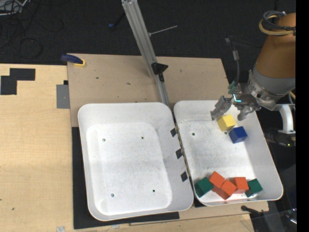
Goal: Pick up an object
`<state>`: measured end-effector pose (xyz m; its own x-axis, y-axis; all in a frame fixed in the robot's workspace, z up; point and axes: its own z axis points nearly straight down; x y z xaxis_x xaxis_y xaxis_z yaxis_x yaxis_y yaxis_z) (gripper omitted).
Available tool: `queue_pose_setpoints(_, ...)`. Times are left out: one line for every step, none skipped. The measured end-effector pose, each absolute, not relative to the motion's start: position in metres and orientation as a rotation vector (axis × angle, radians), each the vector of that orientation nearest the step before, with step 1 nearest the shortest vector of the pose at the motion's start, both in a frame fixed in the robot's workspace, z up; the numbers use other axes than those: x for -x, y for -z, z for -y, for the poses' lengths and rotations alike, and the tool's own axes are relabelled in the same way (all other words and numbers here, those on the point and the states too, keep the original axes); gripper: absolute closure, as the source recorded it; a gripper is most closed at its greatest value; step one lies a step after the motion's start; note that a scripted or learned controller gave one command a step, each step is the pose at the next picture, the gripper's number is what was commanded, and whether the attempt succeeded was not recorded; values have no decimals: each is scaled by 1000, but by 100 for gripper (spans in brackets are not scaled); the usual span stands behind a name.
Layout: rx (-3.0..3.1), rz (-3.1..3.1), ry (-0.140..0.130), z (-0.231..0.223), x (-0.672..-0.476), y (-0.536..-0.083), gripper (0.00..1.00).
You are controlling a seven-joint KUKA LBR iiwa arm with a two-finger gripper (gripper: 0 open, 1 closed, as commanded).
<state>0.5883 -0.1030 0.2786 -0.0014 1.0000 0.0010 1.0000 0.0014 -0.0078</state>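
Pincer (pixel 232 111) spread open, yellow block (pixel 226 123) just below btwn fingers, ungripped, right bin (pixel 270 163).

The arm's gripper (pixel 232 111) hangs over the far end of the right white bin (pixel 270 166), its two fingers spread apart, with a yellow cube (pixel 226 123) just below and between them, not clasped. A blue cube (pixel 238 134) sits just beside the yellow one. At the near end of that bin lies a cluster of orange blocks (pixel 226 184), flanked by a green block (pixel 203 186) and another green block (pixel 254 187). The left white bin (pixel 89 129) adjoins it on the wooden bench (pixel 116 79), where a slanted aluminium rail (pixel 142 33) rises
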Motion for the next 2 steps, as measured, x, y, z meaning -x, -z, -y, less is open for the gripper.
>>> queue_pose_setpoints(2219, 2220, -2, 104, -589, -281, 0)
queue_pose_setpoints(2215, 2217, -9, 101, -589, -216, 0)
